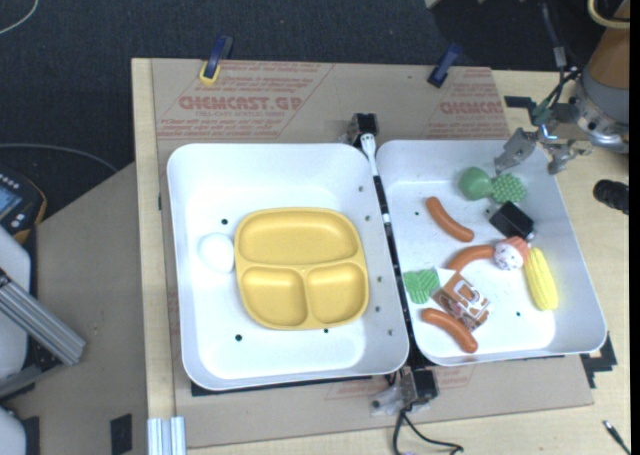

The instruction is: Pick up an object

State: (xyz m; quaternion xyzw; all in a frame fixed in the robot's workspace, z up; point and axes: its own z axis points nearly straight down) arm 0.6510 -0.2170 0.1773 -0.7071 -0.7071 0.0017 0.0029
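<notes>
My gripper [536, 155] hovers over the far right corner of the right bin [570, 328]. Its two fingers are spread open and nothing sits between them. Just below and left of it lie a green round toy [475, 183] and a green bristly piece [510, 189]. Closer to the front are a black block [512, 219], an orange sausage [449, 219], a second sausage [468, 256], a white and pink ball [508, 256], a yellow corn cob [541, 278], a green leaf piece [422, 285], a brown and white toy [465, 301] and a third sausage [450, 329].
The left bin [190, 183] holds a yellow divided plate [300, 268] and a white ball [215, 251]. A black ridge [381, 213] runs between the two bins. Blue clamps [215, 58] pin the cardboard at the back edge.
</notes>
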